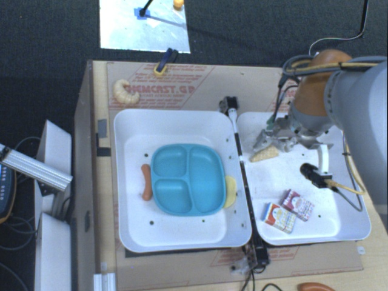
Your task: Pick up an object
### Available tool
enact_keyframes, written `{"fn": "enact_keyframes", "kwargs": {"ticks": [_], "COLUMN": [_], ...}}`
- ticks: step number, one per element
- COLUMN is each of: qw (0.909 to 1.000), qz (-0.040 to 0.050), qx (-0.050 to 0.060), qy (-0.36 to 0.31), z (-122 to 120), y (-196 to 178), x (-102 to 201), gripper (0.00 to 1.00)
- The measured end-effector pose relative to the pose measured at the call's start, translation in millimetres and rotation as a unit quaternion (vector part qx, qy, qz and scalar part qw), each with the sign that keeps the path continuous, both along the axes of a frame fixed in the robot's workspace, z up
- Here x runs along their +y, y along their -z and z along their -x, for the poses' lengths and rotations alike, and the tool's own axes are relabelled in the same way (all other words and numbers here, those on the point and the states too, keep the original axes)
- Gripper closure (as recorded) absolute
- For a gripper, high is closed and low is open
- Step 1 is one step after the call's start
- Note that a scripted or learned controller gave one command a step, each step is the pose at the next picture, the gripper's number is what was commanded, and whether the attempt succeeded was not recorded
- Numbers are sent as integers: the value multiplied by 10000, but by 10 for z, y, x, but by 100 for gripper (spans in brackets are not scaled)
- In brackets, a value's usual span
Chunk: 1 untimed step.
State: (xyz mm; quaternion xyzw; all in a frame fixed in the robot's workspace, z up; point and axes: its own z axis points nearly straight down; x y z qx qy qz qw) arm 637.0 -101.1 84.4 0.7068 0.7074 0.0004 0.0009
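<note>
In the right bin [345, 223] a pale beige wedge [264, 155] lies near the left wall. My gripper [271, 139] hangs just above and to the right of that wedge, very close to it; whether it touches is unclear. Two small printed boxes, one red and white [297, 204] and one with orange and blue [278, 217], lie side by side at the bin's front. The left bin [130, 223] holds a blue divided plate [187, 179], an orange sausage [146, 182] left of it, and a yellow piece [231, 190] peeking out at the plate's right edge.
The grey arm with its orange band [318, 86] covers the right bin's back right. A black connector with cable [315, 176] sits over the bin's middle. On the cardboard behind the left bin lie a cream curled object [125, 91] and a blue-yellow clip [163, 62].
</note>
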Motion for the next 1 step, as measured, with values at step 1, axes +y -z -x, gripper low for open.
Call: {"fn": "enact_keyframes", "kwargs": {"ticks": [1], "qw": [10000], "qz": [2], "qx": [-14], "qy": [-14], "z": [-11], "y": [-112], "x": [1], "gripper": [100]}}
